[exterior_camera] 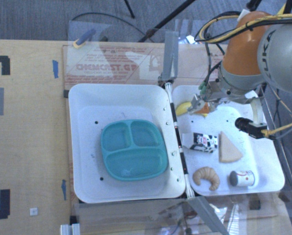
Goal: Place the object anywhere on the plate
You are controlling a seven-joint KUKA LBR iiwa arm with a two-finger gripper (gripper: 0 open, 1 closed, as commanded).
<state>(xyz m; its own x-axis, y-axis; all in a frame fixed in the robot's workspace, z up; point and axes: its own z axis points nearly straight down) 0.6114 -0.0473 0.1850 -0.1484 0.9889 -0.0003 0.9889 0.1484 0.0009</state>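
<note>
1. The arm (283, 48) is a thick, rounded grey tube, and part of a dark printed letter shows on its side.
2. A glossy orange band (246, 43) sits above the wrist.
3. Yellow and black cables (219, 23) loop over the band and trail off along the arm.
4. A black fitting (249, 126) with a yellow cable sticks out below the wrist.

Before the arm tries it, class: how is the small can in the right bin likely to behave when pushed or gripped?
The can lies on its side near the croissant, so a nudge would probably roll it. Its smooth round wall may slip between fingers unless gripped squarely. It looks small, so likely light and stiff.
</note>
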